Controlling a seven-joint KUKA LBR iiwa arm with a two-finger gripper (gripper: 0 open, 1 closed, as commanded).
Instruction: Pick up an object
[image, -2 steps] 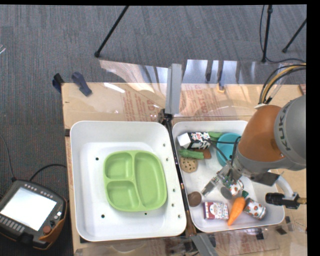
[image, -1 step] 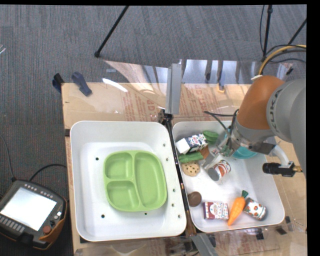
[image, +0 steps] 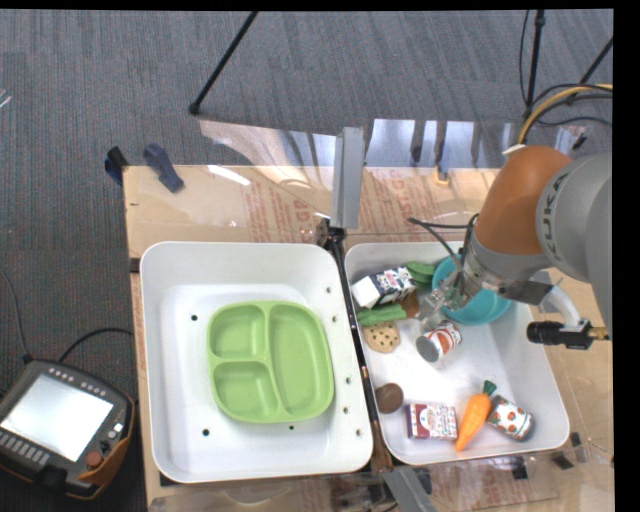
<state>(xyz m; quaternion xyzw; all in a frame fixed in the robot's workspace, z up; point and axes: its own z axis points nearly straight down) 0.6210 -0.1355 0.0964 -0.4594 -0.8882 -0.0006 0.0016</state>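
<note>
My gripper (image: 438, 303) hangs low over the middle of the right bin (image: 535, 375), with the grey arm and its orange band reaching in from the right. Just below the gripper lies a small red and white can (image: 439, 343) on its side. A teal bowl (image: 485, 305) sits right behind the gripper, partly hidden by the wrist. To the gripper's left are a black and white carton (image: 383, 286), a green flat piece (image: 381, 316) and a cookie (image: 381, 338). Nothing shows held in the gripper.
The left bin (image: 180, 290) holds a green divided plate (image: 270, 361). Along the right bin's front lie a brown ball (image: 390, 397), a red and white box (image: 431, 421), a toy carrot (image: 473, 421) and a small tin (image: 510, 420). A pendant (image: 62, 425) lies lower left.
</note>
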